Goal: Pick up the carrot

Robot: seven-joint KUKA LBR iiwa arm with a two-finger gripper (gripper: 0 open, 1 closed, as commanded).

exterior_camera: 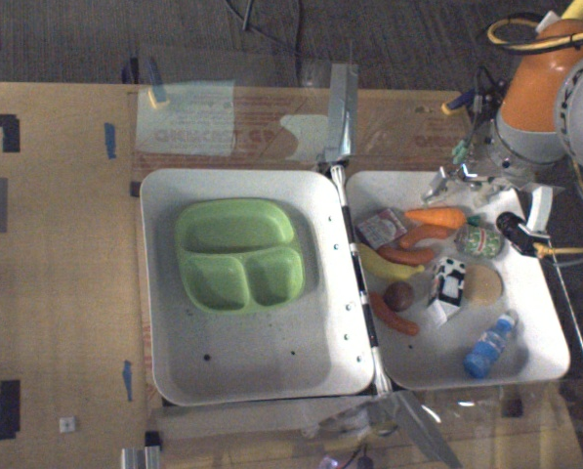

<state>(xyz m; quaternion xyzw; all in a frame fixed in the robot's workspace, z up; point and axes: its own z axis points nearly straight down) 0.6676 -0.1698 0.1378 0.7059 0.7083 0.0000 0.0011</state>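
Observation:
The carrot (439, 218) is a bright orange tapered piece lying across the far part of the right bin (545, 355), its thick end pointing right. My gripper (470, 186) hovers just behind and above it, near the bin's far rim. The metal fingers look spread apart, open, with nothing between them. The carrot is apart from the fingers and rests among other items.
Close around the carrot are a pink packet (382, 228), a red-orange sausage (418, 247), a green can (478, 240) and a banana (384, 264). Nearer lie a black-and-white carton (449, 281), a potato (484, 284) and a blue bottle (488, 345). A green divided plate (240, 254) sits in the left bin.

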